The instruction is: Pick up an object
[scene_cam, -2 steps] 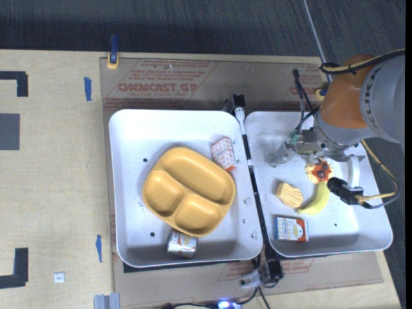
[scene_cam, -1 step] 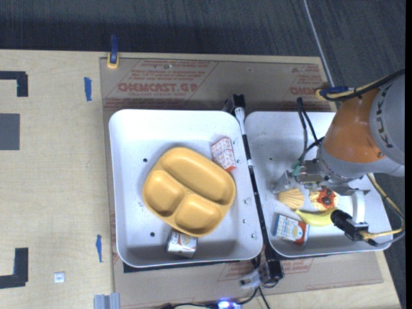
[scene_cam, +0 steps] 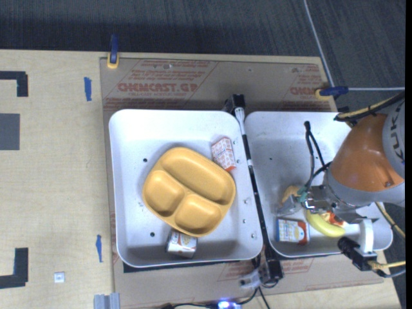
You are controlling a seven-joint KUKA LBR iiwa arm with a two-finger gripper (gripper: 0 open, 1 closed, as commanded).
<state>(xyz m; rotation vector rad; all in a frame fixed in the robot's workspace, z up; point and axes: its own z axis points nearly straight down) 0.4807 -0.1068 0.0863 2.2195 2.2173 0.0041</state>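
My gripper [scene_cam: 301, 199] is low in the right bin [scene_cam: 277, 140], near its front, under the orange wrist band [scene_cam: 367, 156]. A yellow banana [scene_cam: 325, 226] lies right beside and just in front of it. A small white carton with orange and blue print [scene_cam: 291, 230] sits against the bin's front wall, just below the gripper. A small yellow item [scene_cam: 291, 191] peeks out at the gripper's left side; whether it touches the gripper is hidden.
The left bin [scene_cam: 129, 172] holds a yellow divided plate [scene_cam: 188, 190], a red-and-white packet [scene_cam: 223, 152] at the plate's upper right and a small carton [scene_cam: 181, 244] at the front wall. Black cables [scene_cam: 313, 150] run down to the wrist. Cardboard lies under both bins.
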